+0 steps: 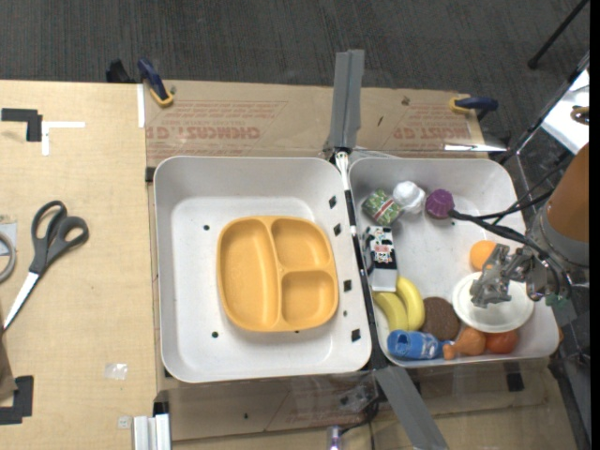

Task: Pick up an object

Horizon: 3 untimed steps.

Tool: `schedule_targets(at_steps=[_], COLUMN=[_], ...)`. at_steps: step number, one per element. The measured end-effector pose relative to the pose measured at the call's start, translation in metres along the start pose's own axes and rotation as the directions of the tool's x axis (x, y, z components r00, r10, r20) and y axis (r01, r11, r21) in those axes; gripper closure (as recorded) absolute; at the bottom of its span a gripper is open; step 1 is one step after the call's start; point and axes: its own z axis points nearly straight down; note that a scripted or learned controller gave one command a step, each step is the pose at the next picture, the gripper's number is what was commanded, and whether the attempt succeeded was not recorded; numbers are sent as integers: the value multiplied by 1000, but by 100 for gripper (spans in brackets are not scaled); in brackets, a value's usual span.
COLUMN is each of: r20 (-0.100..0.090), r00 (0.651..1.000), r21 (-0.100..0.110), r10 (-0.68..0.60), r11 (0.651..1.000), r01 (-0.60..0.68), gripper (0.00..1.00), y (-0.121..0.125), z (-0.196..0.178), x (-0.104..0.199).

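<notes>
From the overhead camera, the grey metal two-finger gripper [494,284] hangs over the small round white plastic bowl [491,313] in the right-hand shallow white plastic bin [441,165], the arm entering from the bowl's right. Whether the jaws stand wide or narrow I cannot tell — the metal parts blur together from this angle, and nothing shows gripped between them.

No single target is named, so any piece of the clutter serves. It crowds around the bowl, probably tipped in loose: an orange plastic ball [481,252] just behind it, a brown round cookie-like toy [439,316] touching its left side, a yellow plastic banana [401,305] left of that, and a blue toy shoe [412,346] and orange plastic pieces [486,342] in front of the bowl against the bin's near wall. Further back from the bowl lie a purple spiky ball [439,202], a white round object [408,194], a green patterned toy [381,205] and a small black-and-white printed box [381,247]. My guess is that the bowl is the aim, being directly beneath the gripper.

Well to the bowl's left, the left-hand shallow white plastic bin [178,279] holds a yellow three-compartment plastic tray [277,274] — likely a drop-off spot.

Both bins rest on a pale wooden desk [84,279], backed by brown cardboard [244,125] held with blue clamps [155,81]; black-handled scissors [47,242] lie far to the bowl's left. Dark grey carpet [234,22] lies beyond.
</notes>
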Motion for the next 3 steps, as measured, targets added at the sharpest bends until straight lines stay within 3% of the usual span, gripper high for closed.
schedule_targets(at_steps=[1,2,3], r20=[8,5,3], r00=[975,927,1000], r21=[-2,-2,0], r10=[221,375,21], r11=[975,927,1000], r01=[-221,-375,-21], gripper=[100,100,100], y=[1,68,8], z=[45,48,49], x=[-44,-133,-50])
